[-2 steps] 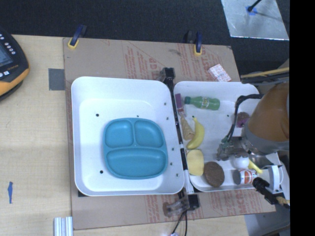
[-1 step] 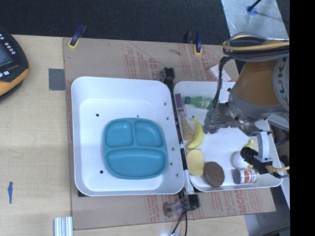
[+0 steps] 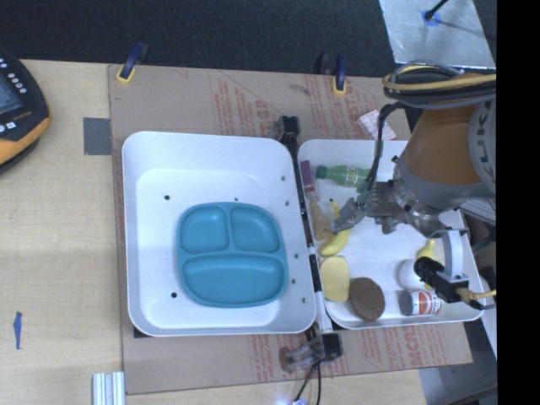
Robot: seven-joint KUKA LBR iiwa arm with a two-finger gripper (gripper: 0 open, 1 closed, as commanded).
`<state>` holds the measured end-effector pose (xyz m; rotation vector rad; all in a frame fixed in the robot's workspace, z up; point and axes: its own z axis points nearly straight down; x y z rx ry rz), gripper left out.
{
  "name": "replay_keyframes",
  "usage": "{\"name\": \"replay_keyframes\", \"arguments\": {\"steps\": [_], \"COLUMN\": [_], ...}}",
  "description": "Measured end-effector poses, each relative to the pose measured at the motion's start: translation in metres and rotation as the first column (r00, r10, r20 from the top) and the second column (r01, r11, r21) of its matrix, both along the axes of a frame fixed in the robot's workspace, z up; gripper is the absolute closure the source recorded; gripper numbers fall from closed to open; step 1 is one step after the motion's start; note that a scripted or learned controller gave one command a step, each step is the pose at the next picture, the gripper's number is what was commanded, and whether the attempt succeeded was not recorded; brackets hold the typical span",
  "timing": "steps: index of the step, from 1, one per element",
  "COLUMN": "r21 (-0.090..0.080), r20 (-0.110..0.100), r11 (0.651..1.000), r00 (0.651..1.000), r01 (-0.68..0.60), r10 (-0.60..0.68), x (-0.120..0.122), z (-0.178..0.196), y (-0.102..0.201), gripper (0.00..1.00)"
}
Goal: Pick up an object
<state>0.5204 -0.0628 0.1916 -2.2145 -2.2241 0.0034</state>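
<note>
The right bin (image 3: 384, 153) holds several small things. A green bottle (image 3: 344, 175) lies at its back beside a purple piece (image 3: 307, 175). Near the left wall are a curved yellow piece (image 3: 335, 244) and a pale yellow block (image 3: 335, 278). A brown round disc (image 3: 367, 299) and a small jar with a red label (image 3: 419, 303) sit at the front. My gripper (image 3: 346, 216) hangs low over the bin's left part, just above the curved yellow piece. Nothing shows between its tips.
The left bin (image 3: 152, 163) carries a blue divided plate (image 3: 232, 254). A white round item (image 3: 408, 271) lies in the right bin near the jar. An orange and black handset (image 3: 17, 108) rests at the bench's far left. Blue clamps (image 3: 338, 72) hold the cardboard's back edge.
</note>
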Motion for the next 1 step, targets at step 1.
{"name": "replay_keyframes", "arguments": {"steps": [1], "r21": [0.002], "r20": [-0.006], "r11": [1.000], "r00": [1.000], "r01": [0.005], "r10": [-0.005], "x": [-0.0474], "z": [-0.0889], "y": [-0.0367], "gripper": [0.00]}}
